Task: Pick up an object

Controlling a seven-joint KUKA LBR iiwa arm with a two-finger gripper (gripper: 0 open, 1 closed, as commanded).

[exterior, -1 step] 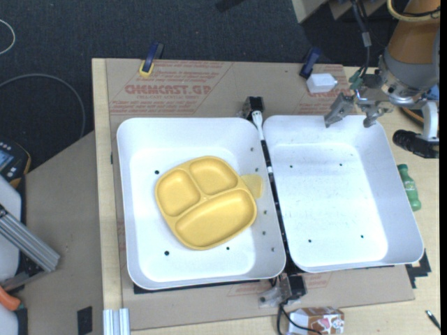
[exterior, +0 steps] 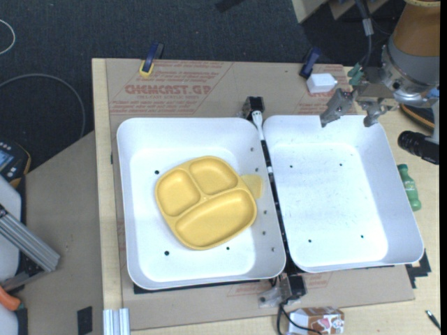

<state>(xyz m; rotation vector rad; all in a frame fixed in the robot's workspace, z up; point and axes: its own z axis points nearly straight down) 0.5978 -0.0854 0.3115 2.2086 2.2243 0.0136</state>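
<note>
Lower frame, nearest the camera: a small brown-and-white packet point(exterior: 323, 321) lies on the bench edge beside a clamp point(exterior: 292, 287) at the bins' front junction.

Left bin point(exterior: 133, 187): holds a yellow divided plate point(exterior: 204, 201), three compartments, lying flat and slightly rotated, in the middle of the bin floor. A small flat yellow piece point(exterior: 253, 185) shows at the plate's right edge, touching it or partly under it; I cannot tell which.

Right bin point(exterior: 391, 208): white floor with fine dark specks. A green marker-like object point(exterior: 409, 185) lies outside its right rim.

Upper right of frame: my gripper point(exterior: 353, 116) hangs over the far rim of the right bin, fingers point(exterior: 331, 114) spread wide apart, nothing between them. It is well apart from the plate.

Farther back: a white block point(exterior: 321, 83) sits on the cardboard sheet point(exterior: 202, 89) just left of my wrist; a yellow-and-blue clamp point(exterior: 149, 60) grips the sheet's far edge, upper left.
</note>
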